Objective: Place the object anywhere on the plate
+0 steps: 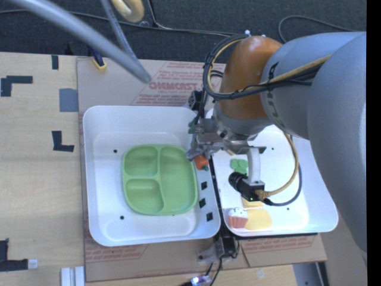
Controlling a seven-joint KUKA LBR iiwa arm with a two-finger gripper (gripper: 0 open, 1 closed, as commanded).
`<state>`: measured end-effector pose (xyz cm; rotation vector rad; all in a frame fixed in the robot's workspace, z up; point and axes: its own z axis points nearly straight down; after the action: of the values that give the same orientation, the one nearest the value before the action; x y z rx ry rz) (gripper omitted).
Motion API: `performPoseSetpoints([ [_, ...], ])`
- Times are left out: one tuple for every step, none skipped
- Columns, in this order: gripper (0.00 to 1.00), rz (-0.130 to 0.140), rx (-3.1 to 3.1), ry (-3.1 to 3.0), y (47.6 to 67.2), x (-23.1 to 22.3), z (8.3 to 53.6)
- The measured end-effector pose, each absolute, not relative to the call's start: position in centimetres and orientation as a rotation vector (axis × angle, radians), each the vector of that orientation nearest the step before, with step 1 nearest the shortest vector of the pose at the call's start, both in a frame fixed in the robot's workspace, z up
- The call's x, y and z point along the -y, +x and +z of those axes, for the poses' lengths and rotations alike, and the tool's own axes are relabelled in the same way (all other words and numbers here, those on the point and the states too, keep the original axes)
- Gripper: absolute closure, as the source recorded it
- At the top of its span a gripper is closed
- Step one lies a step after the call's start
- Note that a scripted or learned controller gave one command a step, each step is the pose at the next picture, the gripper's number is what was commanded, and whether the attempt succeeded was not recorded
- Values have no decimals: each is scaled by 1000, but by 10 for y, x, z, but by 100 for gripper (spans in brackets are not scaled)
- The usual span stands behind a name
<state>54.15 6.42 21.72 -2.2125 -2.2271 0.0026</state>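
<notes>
Orange object (pixel 202 161), small, sits pinched at the gripper (pixel 199 158) tip, just over the divide between the two bins. Fingers look clamped on it, though the wrist crowds the spot and the grip is partly hidden; reading it as held, with some doubt.

Green plate (pixel 159 179), three compartments, lies flat in the middle of the left bin (pixel 98 159). Its right edge comes close to that bin's right wall. The held piece hangs just beside that edge, above the bin's right wall, not yet over the plate proper.

Arm (pixel 297 94) reaches in from the right, orange band (pixel 247 70) bent low over the right bin (pixel 315 213). Posture suggests a carry across the divide: object taken from the right side, headed left.

Left in the right bin: a green piece (pixel 239 165) near the bin's left wall, a yellow piece (pixel 258 220) and a small red-and-white item (pixel 237 218) near its front edge. A black fitting on a yellow cable (pixel 249 189) hangs above them.

Judgement: a short move left would put the object over the plate's right compartment; releasing here risks dropping it on the bin wall.
</notes>
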Motion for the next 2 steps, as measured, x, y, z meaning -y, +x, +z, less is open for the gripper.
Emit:
performPoseSetpoints([
  [100, 0, 2228, -2212, 528, -112, 228],
  [100, 2, 2229, -2210, 513, -167, 235],
])
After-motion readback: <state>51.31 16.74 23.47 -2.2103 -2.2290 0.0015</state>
